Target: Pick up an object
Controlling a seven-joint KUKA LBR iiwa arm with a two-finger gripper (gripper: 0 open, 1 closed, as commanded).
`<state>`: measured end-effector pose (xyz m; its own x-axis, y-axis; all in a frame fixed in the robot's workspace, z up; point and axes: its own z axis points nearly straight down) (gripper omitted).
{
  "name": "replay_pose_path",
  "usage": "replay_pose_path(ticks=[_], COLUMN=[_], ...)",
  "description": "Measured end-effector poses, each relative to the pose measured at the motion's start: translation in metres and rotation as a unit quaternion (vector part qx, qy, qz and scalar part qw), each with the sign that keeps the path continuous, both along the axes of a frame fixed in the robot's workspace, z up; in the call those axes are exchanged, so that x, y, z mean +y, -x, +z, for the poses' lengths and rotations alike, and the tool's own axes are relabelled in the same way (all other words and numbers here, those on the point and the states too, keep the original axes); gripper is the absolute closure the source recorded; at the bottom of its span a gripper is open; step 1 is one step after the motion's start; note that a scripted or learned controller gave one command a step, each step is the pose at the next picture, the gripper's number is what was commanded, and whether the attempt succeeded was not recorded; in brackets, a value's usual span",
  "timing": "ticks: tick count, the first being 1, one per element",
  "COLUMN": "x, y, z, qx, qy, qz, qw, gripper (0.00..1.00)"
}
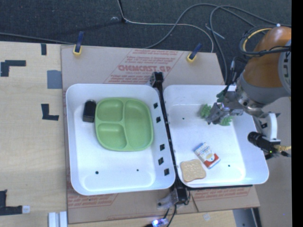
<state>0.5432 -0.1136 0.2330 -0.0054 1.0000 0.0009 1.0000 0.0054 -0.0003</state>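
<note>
Two shallow white bins sit side by side on a sheet of cardboard that lies on the desk. The left bin carries a green divided plate with three compartments, set toward its far half, and a small black block just beside the plate's left edge.

The right bin carries a green leafy object in its far part, a small blue, white and red packet toward the near middle, and a slice of toast just near-left of the packet, close to the bin's near rim.

The arm reaches in from the right, its orange band at the far right corner of the view. The gripper is low over the far part of the right bin, right at the green leafy object, with green showing on both sides of it. Whether the fingers are spread or closed cannot be told from this angle, nor whether they hold the leafy object.

Black cables run across the dark floor beyond the desk, and two yellow clamps pin the cardboard's far edge.
</note>
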Motion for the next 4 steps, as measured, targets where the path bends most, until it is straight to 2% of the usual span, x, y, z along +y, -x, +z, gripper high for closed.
replay_pose_path(ticks=[2,3,4], x=[0.100,0.151,0.201], y=[-0.015,-0.010,-0.019], z=[-0.006,-0.015,-0.005], qx=[0.001,0.001,0.000], qy=[-0.0002,0.0003,-0.0003], qz=[0.000,0.000,0.001], qw=[1.0000,1.0000,1.0000], gripper=[1.00,1.00,1.00])
